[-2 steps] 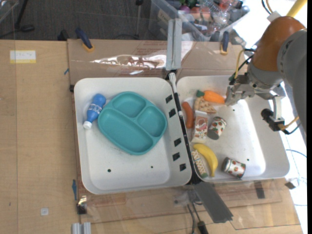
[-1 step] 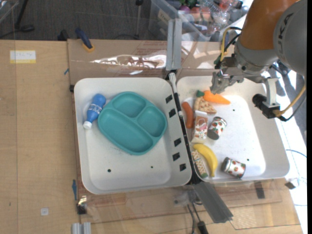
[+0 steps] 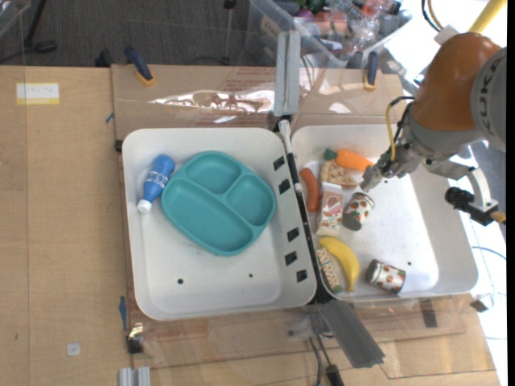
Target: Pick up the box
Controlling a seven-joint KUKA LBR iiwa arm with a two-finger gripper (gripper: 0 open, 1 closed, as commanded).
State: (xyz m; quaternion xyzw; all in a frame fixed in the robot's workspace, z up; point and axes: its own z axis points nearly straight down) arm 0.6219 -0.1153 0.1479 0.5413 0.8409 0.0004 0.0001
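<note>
Gripper [image 3: 368, 181] hovering over right bin [image 3: 434, 240], box [image 3: 331, 206] not grasped.

Camera view: box lying flat in right bin, near the divider, just left of the gripper tip. Crowded spot: hot dog [image 3: 309, 188] along its left edge, carrot [image 3: 351, 159] above it, patterned cup [image 3: 357, 211] touching or nearly touching its right side, banana [image 3: 342, 261] below it, second cup [image 3: 385, 276] further down-right of box. Probably dumped loose for pick trials, hence the clutter and tight access. Arm angled in from the right, tip low, just up-right of box and right above the patterned cup; contact with the cup unclear. Nothing visible between fingers; opening too small and blurred to judge. Teal plate [image 3: 219, 202] and blue bottle [image 3: 155, 181] far left of box, in left bin [image 3: 161, 288], irrelevant to the grasp.
</note>
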